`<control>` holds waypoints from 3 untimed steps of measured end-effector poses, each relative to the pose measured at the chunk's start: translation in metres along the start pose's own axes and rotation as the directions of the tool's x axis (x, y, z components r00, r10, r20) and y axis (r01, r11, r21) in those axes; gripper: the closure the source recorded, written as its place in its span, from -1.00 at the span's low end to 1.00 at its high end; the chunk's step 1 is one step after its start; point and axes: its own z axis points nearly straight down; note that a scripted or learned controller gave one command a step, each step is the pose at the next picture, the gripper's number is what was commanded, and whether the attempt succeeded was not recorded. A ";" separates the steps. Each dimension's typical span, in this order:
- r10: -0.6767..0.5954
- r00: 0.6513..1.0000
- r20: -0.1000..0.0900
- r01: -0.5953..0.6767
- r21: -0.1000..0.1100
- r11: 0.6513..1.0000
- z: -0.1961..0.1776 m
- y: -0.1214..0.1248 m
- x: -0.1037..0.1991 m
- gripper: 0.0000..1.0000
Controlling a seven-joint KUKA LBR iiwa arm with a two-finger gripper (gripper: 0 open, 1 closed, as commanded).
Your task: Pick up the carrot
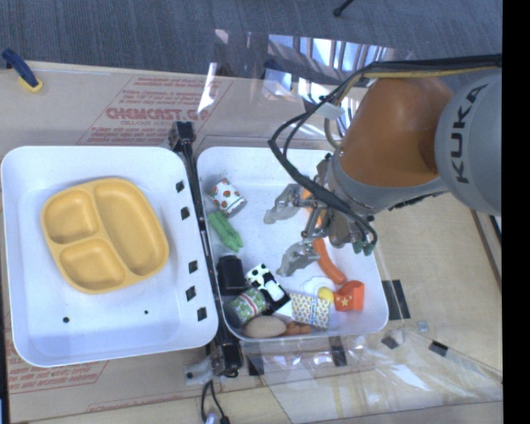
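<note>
Here, metal pincer (289,233) spread wide, tapered orange carrot (329,261) beside it, unheld

Yellow divided plate (104,233) in left bin (18,263).

carrot (330,265): upper end hidden under pincer (289,233) | grip perhaps unclear

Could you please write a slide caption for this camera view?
KUKA arm's gripper hovers beside the carrot in the right bin; yellow tray left.
</note>
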 end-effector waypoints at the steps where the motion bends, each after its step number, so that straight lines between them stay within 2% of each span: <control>1: -0.018 1.000 0.004 0.018 0.001 1.000 -0.003 -0.065 -0.024 -1.00; 2: -0.094 0.996 0.001 0.094 -0.002 0.996 0.142 -0.097 -0.106 -1.00; 3: -0.101 0.995 0.008 0.101 0.001 0.995 0.129 -0.095 -0.109 1.00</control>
